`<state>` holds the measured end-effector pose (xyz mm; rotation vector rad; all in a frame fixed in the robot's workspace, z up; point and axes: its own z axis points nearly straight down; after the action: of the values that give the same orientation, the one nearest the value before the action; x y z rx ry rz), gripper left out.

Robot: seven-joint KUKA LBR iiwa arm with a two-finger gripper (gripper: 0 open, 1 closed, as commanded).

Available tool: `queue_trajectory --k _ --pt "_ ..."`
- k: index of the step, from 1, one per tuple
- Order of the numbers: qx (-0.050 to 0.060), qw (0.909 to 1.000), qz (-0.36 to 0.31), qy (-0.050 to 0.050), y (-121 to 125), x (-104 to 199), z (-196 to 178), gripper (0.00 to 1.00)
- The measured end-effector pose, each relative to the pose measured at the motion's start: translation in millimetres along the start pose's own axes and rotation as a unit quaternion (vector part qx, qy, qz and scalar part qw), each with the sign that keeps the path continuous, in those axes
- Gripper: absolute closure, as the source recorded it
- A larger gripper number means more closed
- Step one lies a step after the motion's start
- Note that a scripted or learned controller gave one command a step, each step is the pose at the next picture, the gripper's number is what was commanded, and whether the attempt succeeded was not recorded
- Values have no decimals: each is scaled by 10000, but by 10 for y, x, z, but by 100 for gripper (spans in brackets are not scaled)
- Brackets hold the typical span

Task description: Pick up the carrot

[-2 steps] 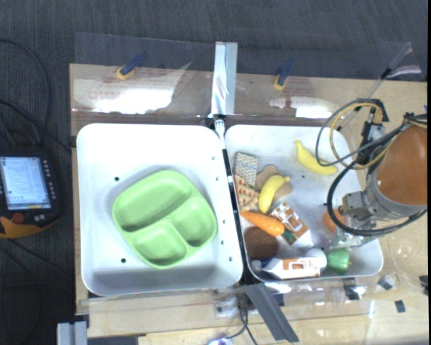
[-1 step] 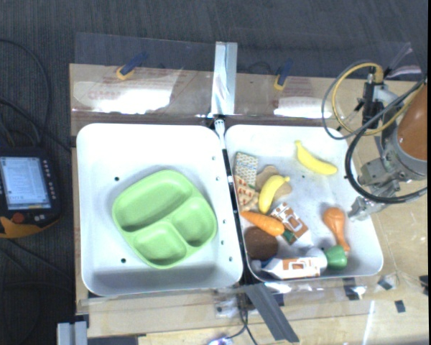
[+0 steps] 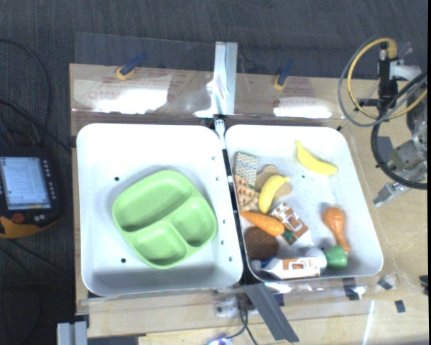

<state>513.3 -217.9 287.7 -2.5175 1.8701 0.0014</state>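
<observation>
The carrot (image 3: 263, 223) is an orange tapered toy lying on its side in the right bin (image 3: 359, 165), near that bin's left wall. It touches a brown round toy (image 3: 259, 244) below it and a small printed box (image 3: 289, 221) to its right. The arm's end with the gripper (image 3: 398, 178) hangs at the right edge of the view, outside the right bin and well away from the carrot. Nothing of the bin's contents is at the gripper.
The right bin also holds two bananas (image 3: 315, 160) (image 3: 272, 190), a waffle-like piece (image 3: 246, 172), an orange drumstick-shaped toy (image 3: 335, 225), a green piece (image 3: 337, 258) and a white bottle (image 3: 294, 267). A green divided plate (image 3: 165, 218) lies in the left bin (image 3: 100, 157). Cables loop at the upper right.
</observation>
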Motion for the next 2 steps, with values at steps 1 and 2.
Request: queue_trajectory --k 1,2 --pt "-35 9759 -2181 -46 277 -129 1132 100" --pt "0 9650 -2622 -2 -212 -1 149 100"
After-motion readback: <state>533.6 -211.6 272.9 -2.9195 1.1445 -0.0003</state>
